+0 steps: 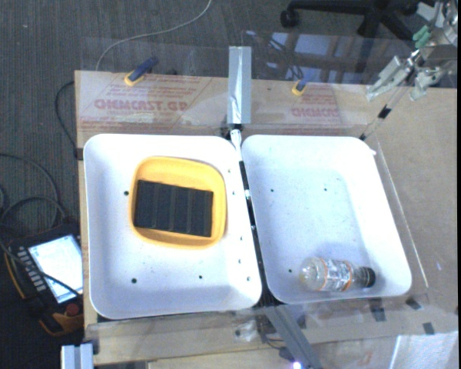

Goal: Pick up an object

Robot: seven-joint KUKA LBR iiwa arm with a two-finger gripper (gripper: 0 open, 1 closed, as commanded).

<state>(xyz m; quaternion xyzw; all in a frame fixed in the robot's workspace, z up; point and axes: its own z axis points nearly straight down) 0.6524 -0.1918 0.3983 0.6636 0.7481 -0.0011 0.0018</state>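
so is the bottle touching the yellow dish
Apart. The camera view shows the bottle lying in the right bin, while the yellow dish sits in the left bin.

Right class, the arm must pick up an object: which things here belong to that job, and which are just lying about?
Job:
gripper
bottle
yellow dish
black pad
two white bins

Lying about:
tablet
office chair
cable
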